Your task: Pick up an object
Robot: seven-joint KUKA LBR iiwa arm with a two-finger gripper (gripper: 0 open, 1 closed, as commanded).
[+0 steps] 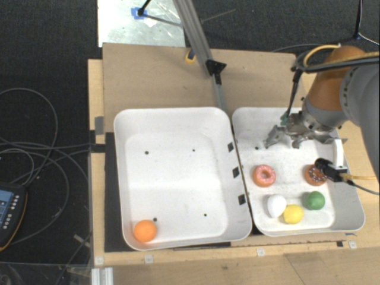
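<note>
From the overhead camera view, the pincer (pixel 287 137) hangs spread wide and empty over the right bin's (pixel 356 218) far half. The pink doughnut (pixel 264 176) lies nearest, toward the bin's left. It looks light and stiff; gripping across its ring seems safest.

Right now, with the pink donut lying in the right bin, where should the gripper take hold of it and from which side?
Grip the pink donut across its ring, probably one finger in the centre hole and one outside, coming straight down from above. It lies flat, hole up, apart from the white ball and the bin wall, so there looks to be room around it.
</note>
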